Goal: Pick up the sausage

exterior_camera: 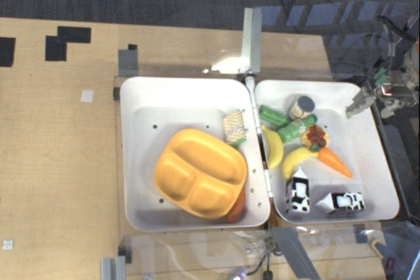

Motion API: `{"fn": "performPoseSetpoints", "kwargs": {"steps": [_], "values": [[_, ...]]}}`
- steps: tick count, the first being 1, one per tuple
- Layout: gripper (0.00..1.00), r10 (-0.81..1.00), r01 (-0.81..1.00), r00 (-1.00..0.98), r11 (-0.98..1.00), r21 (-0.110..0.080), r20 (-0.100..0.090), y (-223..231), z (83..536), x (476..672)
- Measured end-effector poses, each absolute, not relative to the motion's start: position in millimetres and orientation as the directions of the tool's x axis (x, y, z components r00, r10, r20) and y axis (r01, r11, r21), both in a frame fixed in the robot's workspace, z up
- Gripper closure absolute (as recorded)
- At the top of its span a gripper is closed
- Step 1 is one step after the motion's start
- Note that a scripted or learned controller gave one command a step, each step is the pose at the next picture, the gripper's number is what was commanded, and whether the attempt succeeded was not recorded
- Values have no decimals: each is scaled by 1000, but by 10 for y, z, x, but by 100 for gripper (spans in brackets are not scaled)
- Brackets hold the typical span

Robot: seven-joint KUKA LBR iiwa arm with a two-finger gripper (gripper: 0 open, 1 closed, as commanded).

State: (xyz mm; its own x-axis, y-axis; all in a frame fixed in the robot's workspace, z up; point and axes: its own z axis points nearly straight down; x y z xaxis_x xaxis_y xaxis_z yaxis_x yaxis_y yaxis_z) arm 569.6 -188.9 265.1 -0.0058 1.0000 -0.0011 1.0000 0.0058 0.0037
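Note:
A reddish-brown rounded end, apparently the sausage (237, 206), peeks out from under the lower right edge of a yellow divided plate (199, 172) in the left bin (141, 141). The plate hides most of it. My gripper (361, 102) hangs at the far right, over the upper right corner of the right bin (377, 160). It is far from the sausage and holds nothing that I can see.
A small patterned packet (233, 126) lies by the plate near the divider. The right bin holds green pieces (281, 124), a can (302, 105), bananas (289, 155), a strawberry (315, 136), a carrot (335, 163) and two cow-patterned cartons (299, 193).

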Motion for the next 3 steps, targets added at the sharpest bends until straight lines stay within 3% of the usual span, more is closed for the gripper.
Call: {"fn": "performPoseSetpoints", "kwargs": {"steps": [1, 2, 3], "values": [[100, 1000, 1000, -12, 12, 10, -2, -1879, 2772, 5717], [100, 983, 983, -185, 185, 6, -3, -1766, 2791, 5140], [100, 951, 951, -308, 308, 9, -7, -1975, 4120, 5652]]}}
